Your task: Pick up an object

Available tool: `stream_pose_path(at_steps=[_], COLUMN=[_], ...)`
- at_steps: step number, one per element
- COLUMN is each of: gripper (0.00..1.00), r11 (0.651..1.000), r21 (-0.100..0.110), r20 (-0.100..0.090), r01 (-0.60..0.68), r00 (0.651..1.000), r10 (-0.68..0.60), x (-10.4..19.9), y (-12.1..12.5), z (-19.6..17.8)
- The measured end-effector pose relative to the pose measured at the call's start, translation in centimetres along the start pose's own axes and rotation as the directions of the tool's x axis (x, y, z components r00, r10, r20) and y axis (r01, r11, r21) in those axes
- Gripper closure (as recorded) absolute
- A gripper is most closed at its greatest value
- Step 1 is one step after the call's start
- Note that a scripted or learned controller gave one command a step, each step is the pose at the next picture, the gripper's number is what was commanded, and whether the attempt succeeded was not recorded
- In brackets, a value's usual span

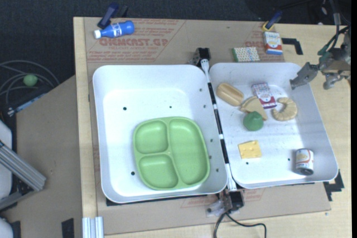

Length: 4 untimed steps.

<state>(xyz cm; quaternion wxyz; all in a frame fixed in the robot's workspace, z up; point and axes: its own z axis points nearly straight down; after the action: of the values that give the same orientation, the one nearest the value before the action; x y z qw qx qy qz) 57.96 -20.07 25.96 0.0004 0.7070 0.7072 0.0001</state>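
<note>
Camera view: jaws (315, 76) beside right bin (318, 120) rim.

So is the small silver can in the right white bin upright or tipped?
Tipped: the small silver can lies on its side near the right white bin's front corner, one round end facing the camera.

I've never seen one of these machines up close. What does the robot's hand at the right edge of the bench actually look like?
What shows is the gripper: a small assembly of dull grey metal, angular rather than rounded, ending in slim tapered fingers. Greenish fittings sit on the block behind them, and thin dark cables run upward from it. It looks bare and mechanical, with no cover or padding that the camera view reveals.
</note>
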Motion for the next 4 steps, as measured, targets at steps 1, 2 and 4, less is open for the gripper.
stream_pose_path(at_steps=[1,2,4], gripper=[0.00,0.00,0.00], r11=[1.000,1.000,1.000], r21=[0.005,0.004,-0.001], r20=[-0.002,-0.002,0.000], r01=[0.001,0.001,0.000], r00=[1.000,1.000,1.000], r10=[-0.001,-0.001,0.000], x=[6.6,9.5,10.5], y=[-3.4,-3.1,-1.2], z=[16.2,17.5,17.5])
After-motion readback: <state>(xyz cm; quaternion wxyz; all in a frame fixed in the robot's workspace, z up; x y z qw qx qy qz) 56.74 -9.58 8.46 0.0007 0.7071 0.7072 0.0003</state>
